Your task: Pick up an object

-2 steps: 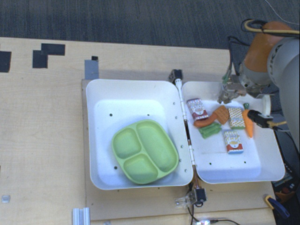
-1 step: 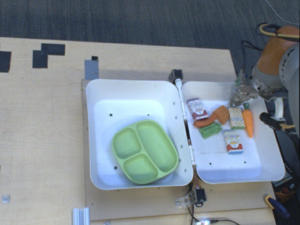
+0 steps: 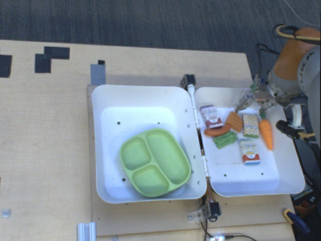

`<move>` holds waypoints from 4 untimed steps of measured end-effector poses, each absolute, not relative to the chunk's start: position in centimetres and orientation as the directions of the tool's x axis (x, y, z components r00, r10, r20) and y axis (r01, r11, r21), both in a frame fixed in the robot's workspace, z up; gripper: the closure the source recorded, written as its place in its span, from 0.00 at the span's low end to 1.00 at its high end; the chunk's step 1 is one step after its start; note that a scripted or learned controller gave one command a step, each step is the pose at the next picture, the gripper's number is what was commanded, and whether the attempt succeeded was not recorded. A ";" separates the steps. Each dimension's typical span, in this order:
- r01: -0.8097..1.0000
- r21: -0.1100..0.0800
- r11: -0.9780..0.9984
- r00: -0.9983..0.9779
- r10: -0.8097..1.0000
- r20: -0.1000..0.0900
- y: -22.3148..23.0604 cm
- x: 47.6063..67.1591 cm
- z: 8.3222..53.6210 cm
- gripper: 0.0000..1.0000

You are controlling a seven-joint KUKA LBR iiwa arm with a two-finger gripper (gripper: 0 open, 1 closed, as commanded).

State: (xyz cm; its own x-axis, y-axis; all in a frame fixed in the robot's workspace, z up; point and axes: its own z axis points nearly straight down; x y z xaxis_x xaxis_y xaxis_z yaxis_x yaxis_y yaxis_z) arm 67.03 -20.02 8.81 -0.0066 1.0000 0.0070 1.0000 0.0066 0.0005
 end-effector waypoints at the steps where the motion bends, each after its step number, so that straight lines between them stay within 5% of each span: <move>1: 1.000 0.003 0.003 -0.003 1.000 0.001 -14.3 60.2 8.6 0.00; 2: 1.000 0.007 0.001 -0.001 1.000 0.000 -10.3 52.7 8.7 0.00; 3: 1.000 0.013 0.002 -0.002 1.000 -0.001 -10.3 52.9 9.8 1.00; 4: 1.000 0.003 0.005 -0.005 1.000 0.001 -4.7 48.7 18.5 1.00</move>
